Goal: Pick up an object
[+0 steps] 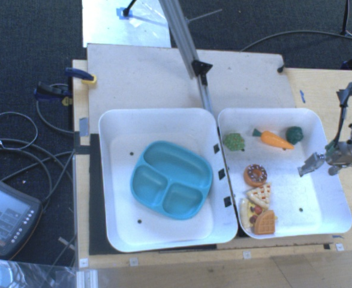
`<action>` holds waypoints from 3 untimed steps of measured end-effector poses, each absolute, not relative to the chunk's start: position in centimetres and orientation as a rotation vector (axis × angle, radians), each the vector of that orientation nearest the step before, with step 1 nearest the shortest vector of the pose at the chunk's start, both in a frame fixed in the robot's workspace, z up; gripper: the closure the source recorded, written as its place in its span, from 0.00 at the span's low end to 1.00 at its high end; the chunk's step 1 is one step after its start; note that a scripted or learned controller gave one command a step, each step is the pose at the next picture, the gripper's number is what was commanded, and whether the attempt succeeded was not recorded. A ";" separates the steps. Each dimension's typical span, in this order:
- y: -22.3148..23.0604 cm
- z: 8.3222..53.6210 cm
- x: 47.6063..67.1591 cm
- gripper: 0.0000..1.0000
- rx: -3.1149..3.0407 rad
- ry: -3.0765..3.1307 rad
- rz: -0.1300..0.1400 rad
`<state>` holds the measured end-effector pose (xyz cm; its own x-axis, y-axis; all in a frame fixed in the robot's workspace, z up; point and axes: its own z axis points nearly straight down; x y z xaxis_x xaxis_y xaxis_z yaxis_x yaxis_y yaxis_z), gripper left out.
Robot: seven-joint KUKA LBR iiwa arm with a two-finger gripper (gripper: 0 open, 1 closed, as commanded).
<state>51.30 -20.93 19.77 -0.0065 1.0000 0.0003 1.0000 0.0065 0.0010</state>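
With the gripper (317, 164) at the right bin's (343, 212) right edge, its state not discernible, the clustered donut (255, 174) and pizza slice (259, 195) could be nudged rather than grasped

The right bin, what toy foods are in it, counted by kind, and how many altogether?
In the right bin:
Broccoli: 1
Carrot: 1
Dark green vegetable, kind unclear: 1
Donut: 1
Pizza slice: 1
Waffle: 1
Yellowish piece beside the waffle, partly hidden: 1
Total: 7
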 end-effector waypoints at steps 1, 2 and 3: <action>-20.9 19.8 51.3 0.00 2.217 2.225 0.002; -21.6 14.2 52.0 0.00 2.223 2.223 -0.003; -21.5 8.9 51.9 0.00 2.224 2.223 -0.002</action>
